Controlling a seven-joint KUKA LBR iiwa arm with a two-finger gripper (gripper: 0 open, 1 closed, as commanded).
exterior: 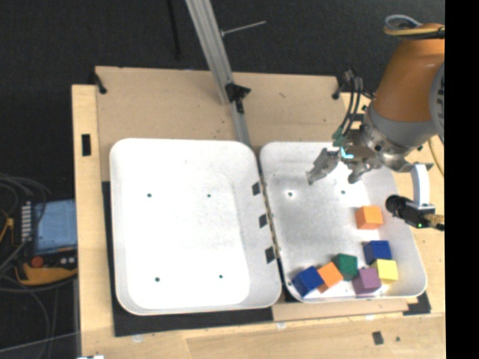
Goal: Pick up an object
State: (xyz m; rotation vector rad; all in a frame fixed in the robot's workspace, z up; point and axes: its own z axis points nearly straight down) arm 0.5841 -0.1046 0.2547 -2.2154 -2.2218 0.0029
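Camera view shows the gripper (337, 168) hanging over the far part of the right bin (299, 223), fingers spread apart with nothing between them. No object has been lifted, so by my judgement the whole pick remains: choosing a block, descending, closing, raising. Closest to the gripper is the orange block (369, 217), lying alone toward the bin's right side, a small cube. Other blocks cluster along the bin's near edge: blue, orange, green, purple, yellow, and another blue.
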